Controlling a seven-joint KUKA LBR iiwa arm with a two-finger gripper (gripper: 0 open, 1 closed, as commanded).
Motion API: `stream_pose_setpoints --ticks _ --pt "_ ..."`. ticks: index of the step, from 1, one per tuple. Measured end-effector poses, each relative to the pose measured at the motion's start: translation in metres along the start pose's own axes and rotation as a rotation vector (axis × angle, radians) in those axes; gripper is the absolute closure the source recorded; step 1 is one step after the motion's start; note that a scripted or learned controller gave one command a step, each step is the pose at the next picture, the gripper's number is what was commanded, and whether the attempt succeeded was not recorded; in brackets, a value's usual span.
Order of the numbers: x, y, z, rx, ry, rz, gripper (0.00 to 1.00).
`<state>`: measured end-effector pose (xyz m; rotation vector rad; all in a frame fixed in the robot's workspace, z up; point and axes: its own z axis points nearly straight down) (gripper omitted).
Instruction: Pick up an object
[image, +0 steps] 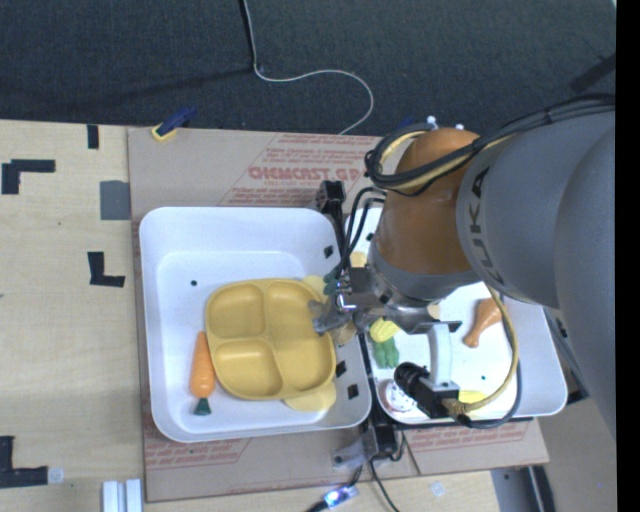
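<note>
We note the yellow divided plate lying in the left bin, with the hand at the plate's right rim; its opening we cannot tell. We judge the plate light, stiff and slick, best pinched at that rim.

Arm: showing a bulky grey casing with dark lettering
Band: showing as rounded orange
Cables: running black over the band
Gripper: showing grey metal
</note>
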<state>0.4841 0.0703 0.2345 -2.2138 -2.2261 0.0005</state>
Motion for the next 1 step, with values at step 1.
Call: stream_pose_setpoints --ticks 1 --pt "0.0006 0.0088 0.0064 0.001 -0.002 0.003 1.0"
